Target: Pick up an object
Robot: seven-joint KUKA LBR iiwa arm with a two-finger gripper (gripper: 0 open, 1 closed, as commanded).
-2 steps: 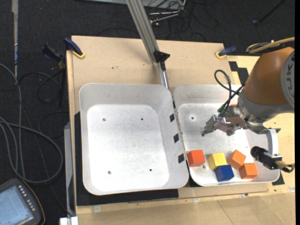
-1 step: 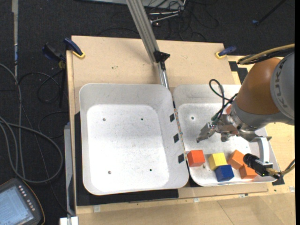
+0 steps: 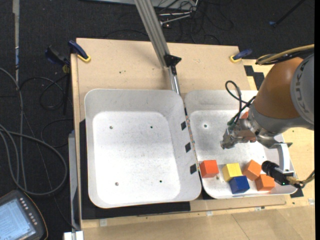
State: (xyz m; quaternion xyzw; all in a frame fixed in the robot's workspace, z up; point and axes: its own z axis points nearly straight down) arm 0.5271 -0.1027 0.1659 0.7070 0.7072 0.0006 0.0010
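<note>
Several small blocks lie along the front of the right bin (image 3: 210, 104): an orange block (image 3: 209, 168) at the left, a yellow block (image 3: 232, 171), a blue block (image 3: 239, 184) just in front of it, and two more orange blocks (image 3: 253, 168) (image 3: 264, 182) at the right. My gripper (image 3: 227, 142) hangs over the middle of the right bin, behind the yellow block and apart from all the blocks. Nothing shows between its fingers.
The left bin (image 3: 135, 144) stands beside the right one, sharing a middle rim. A grey metal pole (image 3: 155, 31) slants in from the top to the bins' junction. Blue clamps (image 3: 77, 49) hold the board's back corners. A black fitting (image 3: 272, 170) sits by the right blocks.
</note>
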